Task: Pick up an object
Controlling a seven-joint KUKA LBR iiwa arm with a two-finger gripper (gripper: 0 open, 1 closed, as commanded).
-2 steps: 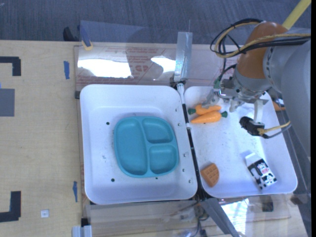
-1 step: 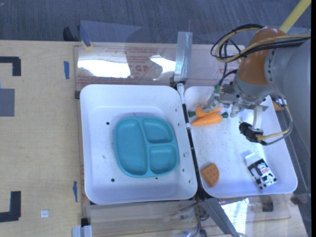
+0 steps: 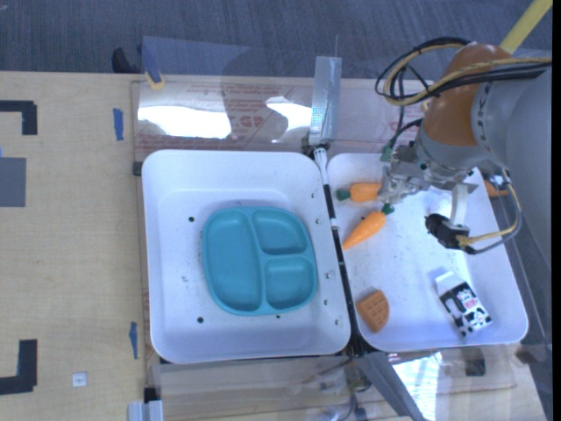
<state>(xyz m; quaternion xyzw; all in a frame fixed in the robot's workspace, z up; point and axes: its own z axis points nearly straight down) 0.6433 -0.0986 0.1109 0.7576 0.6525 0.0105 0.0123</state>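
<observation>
The right bin (image 3: pixel 412 261) holds two toy carrots. One carrot (image 3: pixel 360 192) lies near the bin's far left corner, and the other carrot (image 3: pixel 366 228) lies just in front of it, tilted. My gripper (image 3: pixel 388 200) hangs low over the right ends of both carrots, right beside their green tops. The wrist hides whether it touches either one. A tan toast-like piece (image 3: pixel 374 310) rests at the bin's front left. Towards the front right lies a small white and black object (image 3: pixel 462 303).
The left bin (image 3: pixel 175 191) holds a teal divided plate (image 3: pixel 259 258). A black cable end (image 3: pixel 443 228) hangs from the arm over the middle of the right bin. A clear wall and a metal post (image 3: pixel 325 103) stand behind the bins.
</observation>
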